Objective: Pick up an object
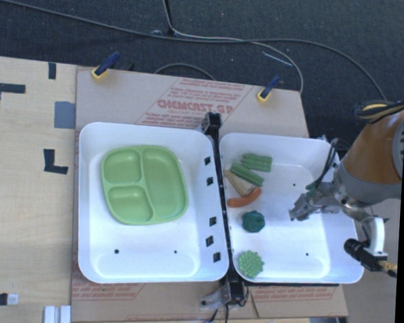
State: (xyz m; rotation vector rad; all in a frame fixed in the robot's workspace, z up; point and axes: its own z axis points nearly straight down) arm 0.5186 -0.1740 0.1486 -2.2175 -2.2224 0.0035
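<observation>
The right bin (284, 261) holds several small items at its left side: two green ridged pieces (251, 166), a tan wedge (239, 185), an orange carrot-like piece (244, 198), a dark green round piece (253, 221) and a light green bumpy ball (251, 263). My gripper (300, 212) hangs low over the right part of this bin, to the right of the dark green piece and apart from it. Nothing shows between its fingers.
The left bin (87, 246) carries a light green divided plate (144, 184). A black divider (217, 199) runs between the bins. Yellow-and-blue clamps (105, 65) (268, 89) sit on the cardboard behind them. The arm (372, 161) comes in from the right.
</observation>
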